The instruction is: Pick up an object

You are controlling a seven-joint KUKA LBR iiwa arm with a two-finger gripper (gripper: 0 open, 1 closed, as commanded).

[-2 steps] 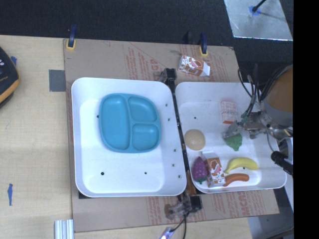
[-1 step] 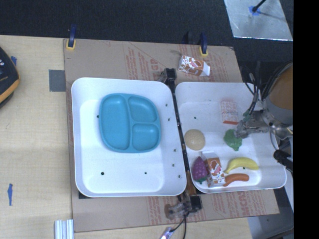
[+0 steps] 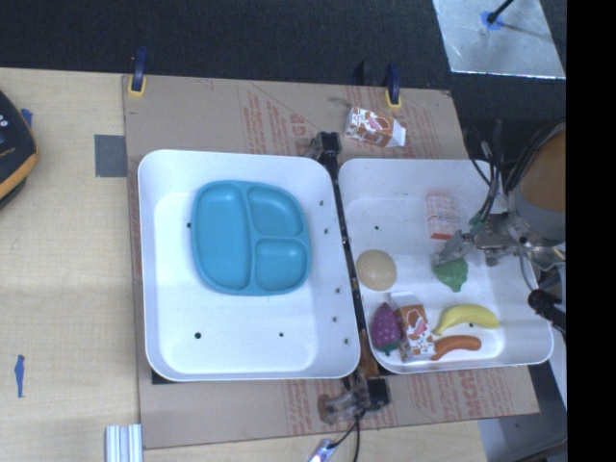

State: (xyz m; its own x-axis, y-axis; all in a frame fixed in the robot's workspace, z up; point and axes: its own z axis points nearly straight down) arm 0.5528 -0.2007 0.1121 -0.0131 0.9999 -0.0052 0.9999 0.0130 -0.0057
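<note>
The gripper (image 3: 460, 250) (finger state unclear) hangs over a lumpy green toy (image 3: 449, 273) in the right bin (image 3: 385, 176).

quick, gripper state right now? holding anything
Two-finger gripper: just above the green leafy toy in the right white bin; grip cannot be told.

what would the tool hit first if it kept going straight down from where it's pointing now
Most likely the green toy: the tool sits just above it in the right bin, pointing down toward it. Height is hard to judge from this slanted view, so it may already be touching.
</note>
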